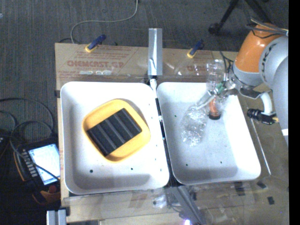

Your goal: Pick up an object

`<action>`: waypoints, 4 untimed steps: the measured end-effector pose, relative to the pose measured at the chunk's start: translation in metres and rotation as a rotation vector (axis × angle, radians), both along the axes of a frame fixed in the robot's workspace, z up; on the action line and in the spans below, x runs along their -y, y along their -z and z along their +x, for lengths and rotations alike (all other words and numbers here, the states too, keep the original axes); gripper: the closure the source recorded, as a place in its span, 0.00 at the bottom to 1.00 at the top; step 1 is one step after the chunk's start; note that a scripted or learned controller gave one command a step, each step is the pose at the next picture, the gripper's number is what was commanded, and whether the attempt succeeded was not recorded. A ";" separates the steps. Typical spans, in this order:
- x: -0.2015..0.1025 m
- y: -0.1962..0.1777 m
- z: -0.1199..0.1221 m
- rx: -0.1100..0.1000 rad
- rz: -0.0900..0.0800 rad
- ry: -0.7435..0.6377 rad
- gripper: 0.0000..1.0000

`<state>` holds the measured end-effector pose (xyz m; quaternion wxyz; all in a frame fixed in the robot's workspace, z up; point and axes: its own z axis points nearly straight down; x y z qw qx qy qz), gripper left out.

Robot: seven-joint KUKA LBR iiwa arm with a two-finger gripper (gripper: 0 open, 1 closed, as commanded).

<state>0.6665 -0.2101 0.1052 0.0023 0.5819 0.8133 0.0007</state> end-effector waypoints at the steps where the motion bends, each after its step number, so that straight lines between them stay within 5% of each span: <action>1: -0.006 0.001 -0.004 0.015 -0.013 -0.044 0.00; 2: -0.001 0.002 -0.008 0.021 -0.004 -0.096 0.00; 3: -0.003 -0.008 -0.008 0.022 -0.003 -0.098 1.00; 4: -0.099 -0.083 0.002 -0.004 0.002 -0.048 1.00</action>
